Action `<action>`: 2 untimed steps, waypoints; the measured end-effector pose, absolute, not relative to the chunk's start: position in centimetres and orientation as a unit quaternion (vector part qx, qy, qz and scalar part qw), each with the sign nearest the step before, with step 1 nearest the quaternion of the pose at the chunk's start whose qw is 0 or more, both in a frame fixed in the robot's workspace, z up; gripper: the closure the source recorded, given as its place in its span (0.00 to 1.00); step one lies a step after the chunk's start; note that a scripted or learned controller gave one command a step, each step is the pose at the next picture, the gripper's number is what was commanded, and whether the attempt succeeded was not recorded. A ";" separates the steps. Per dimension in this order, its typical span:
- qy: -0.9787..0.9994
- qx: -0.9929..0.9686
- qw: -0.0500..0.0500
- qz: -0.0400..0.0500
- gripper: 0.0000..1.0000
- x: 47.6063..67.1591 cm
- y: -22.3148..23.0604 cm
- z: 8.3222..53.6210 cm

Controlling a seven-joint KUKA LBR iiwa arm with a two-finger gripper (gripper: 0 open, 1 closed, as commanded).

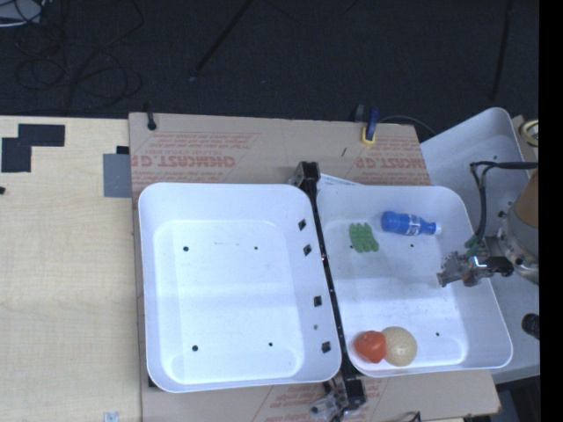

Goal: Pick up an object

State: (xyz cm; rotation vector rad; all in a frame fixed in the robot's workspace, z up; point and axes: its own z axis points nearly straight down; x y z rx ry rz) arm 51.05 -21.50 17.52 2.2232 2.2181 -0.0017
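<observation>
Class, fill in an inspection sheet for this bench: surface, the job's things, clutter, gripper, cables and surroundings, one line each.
Surface: cardboard sheet under two white bins, left bin and right bin, side by side.
Job's things: in the right bin, a blue bottle lying down, a green piece, a red ball touching a cream ball.
Clutter: nothing seen.
Gripper: gripper over the right bin's right side, holding nothing.
Cables: black cable by the arm; loose wires on the floor.
Surroundings: dark floor, wooden tabletop.
</observation>
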 end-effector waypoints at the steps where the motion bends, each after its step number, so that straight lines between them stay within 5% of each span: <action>1: 0.708 0.706 -0.005 -0.001 1.00 48.7 -13.8 8.7; 2: 0.706 0.708 -0.003 -0.001 1.00 48.9 -14.3 10.1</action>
